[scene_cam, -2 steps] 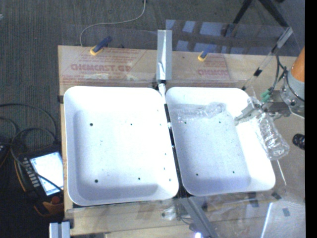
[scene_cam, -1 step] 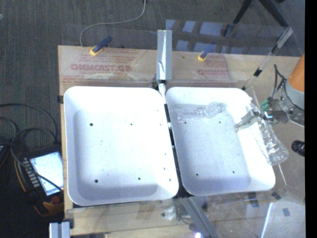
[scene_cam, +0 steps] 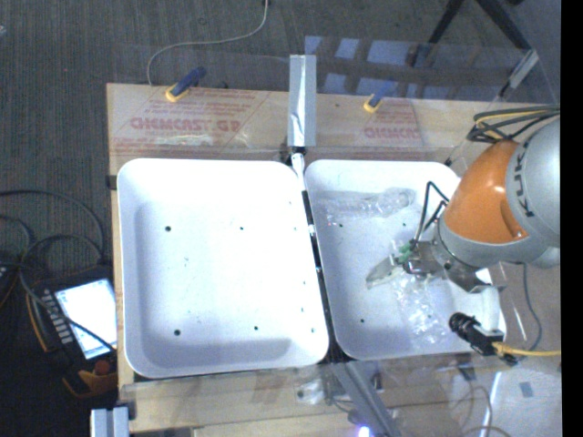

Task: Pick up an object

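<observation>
Grey carpet floor, wooden bench (scene_cam: 127, 135) with two white bins: left bin (scene_cam: 219, 262) bare, right bin (scene_cam: 355, 317) cluttered. Gripper (scene_cam: 412, 260) low in right bin, jaw state impossible to tell (too small, hidden under orange wrist). Clear crinkled plastic wrappers: plastic scrap (scene_cam: 387, 271) touching and just left of jaws, crumpled film (scene_cam: 419, 312) just below jaws, upper film (scene_cam: 369, 206) well above and left. Likely very light, soft, slippery, collapsing under pinch. Best hold judged at bunched ridge of plastic scrap, not flat edge.
</observation>
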### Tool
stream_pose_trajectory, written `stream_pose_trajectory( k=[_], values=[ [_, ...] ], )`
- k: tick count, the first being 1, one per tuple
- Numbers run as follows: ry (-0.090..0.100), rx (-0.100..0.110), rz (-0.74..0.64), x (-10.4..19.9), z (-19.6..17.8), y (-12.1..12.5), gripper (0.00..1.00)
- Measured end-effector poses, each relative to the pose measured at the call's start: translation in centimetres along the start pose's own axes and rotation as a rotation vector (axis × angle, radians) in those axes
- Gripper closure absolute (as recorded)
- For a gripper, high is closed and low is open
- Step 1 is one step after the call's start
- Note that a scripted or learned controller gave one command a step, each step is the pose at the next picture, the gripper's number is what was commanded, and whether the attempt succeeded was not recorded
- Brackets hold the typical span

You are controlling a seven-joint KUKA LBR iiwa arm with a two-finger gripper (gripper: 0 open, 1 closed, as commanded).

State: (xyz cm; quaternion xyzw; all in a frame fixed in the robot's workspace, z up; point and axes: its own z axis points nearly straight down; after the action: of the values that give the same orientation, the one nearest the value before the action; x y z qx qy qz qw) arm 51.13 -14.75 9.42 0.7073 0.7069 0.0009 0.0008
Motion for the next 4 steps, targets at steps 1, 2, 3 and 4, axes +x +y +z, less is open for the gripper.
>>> stream_pose_trajectory(
  k=[1,2,3,4],
  values=[
    [-0.003,0.003,0.122,-2.7,0.2,7.8,0.0],
    [-0.01,-0.013,-0.365,-1.0,0.3,6.0,0.0],
    [0.003,0.008,-0.243,-2.5,0.5,12.4,0.0],
    [-0.004,0.002,-0.587,-5.2,-12.8,9.2,0.0]
  ],
)
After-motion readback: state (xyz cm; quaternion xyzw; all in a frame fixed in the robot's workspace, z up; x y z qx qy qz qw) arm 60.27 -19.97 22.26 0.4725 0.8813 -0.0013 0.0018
